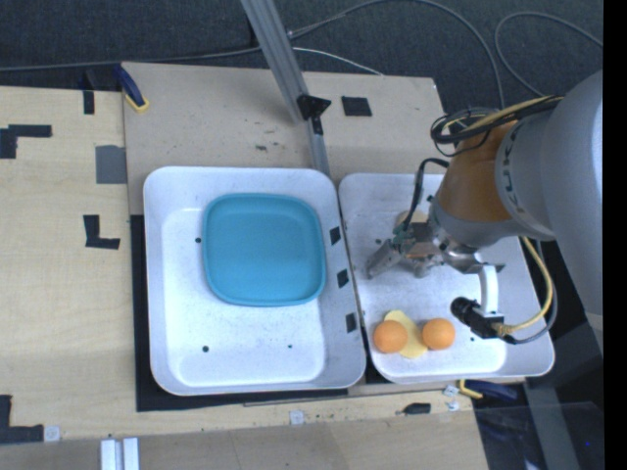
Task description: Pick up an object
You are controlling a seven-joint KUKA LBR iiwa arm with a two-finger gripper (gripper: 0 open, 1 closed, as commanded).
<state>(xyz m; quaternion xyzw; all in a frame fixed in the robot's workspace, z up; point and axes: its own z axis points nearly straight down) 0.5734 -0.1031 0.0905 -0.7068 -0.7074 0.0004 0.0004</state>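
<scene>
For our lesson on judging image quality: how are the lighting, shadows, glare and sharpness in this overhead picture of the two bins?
Camera view: even, soft lighting; faint shadows under the gripper and beside the orange balls; mild sheen on the blue plate, no harsh glare; the arm's grey body at right looks soft and blurred, the bins fairly sharp.

Lit evenly from overhead, moderately bright, with no hard glare. Showing soft, short shadows under the arm (509, 179) on the right bin (509, 360) and along the inner walls of the left bin (167, 292). Catching a small bright spot at the top edge. Looking slightly soft and grainy overall, with fine detail around the gripper (377, 264) smearing.
</scene>
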